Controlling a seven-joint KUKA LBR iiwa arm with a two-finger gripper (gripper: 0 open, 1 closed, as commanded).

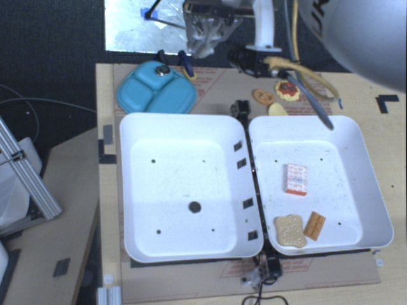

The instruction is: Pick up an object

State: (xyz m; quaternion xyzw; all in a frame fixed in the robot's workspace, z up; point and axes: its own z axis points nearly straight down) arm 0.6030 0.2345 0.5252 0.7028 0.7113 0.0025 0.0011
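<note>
My gripper (205, 42) hangs high above the back edge of the bench, over the gap behind the left bin (137, 170), with nothing visible in it. The right bin (356, 170) holds three things. A small red-and-white packet (296, 178) lies near its middle. A slice of toast (290, 230) and an orange cracker (314, 225) lie side by side at its front. In the left bin rests one small dark round disc (194, 207).
Behind the bins, on the cardboard, lie a blue divided plate (157, 89), a small pretzel-like piece (262, 96), a little pizza toy (288, 91), a pale yellow piece (277, 110) and a grey knife (313, 105). A shiny sheet (137, 18) lies at the back left.
</note>
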